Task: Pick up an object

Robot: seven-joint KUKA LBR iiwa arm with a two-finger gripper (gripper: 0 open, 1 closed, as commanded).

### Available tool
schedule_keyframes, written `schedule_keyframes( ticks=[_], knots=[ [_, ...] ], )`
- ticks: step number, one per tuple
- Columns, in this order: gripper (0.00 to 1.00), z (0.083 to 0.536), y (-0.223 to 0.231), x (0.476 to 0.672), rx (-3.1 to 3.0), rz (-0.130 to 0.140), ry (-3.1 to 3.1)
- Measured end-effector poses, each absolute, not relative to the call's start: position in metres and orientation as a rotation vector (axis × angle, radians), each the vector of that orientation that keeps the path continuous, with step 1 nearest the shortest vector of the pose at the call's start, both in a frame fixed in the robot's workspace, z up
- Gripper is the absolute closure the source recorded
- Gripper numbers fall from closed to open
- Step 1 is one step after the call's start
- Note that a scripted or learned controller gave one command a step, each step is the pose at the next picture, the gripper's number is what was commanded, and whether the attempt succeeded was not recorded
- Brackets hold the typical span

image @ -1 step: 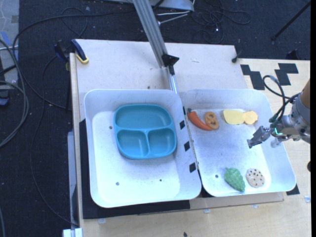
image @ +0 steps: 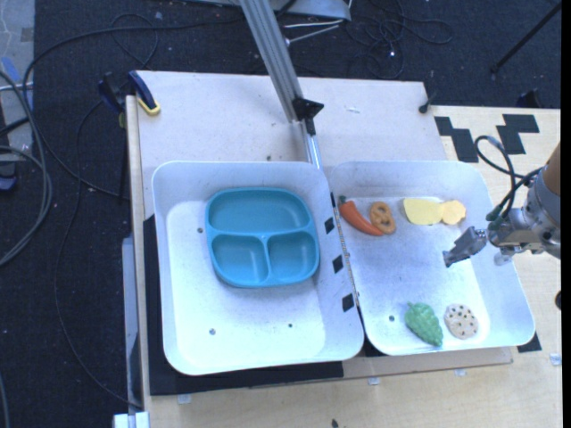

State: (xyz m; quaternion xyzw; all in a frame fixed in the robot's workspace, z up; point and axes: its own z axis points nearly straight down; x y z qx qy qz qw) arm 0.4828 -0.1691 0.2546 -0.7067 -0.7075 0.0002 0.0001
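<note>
Camera view: gripper (image: 466,245) over right bin (image: 500,279), finger state unclear; best lowered squarely onto cookie (image: 460,321) or leaf (image: 425,323).

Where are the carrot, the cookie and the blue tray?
carrot (image: 359,218), camera view, middle of its orange body.
cookie (image: 460,321), camera view, centre of its top face.
blue tray (image: 234,273), camera view, lower left rim.
</note>
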Motion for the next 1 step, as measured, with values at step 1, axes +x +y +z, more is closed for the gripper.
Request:
schedule_keyframes(
  ticks=[1],
  knots=[
    [0.0, 0.2115, -0.1645, 0.4815, -2.22, 0.002, -2.219]
  ],
)
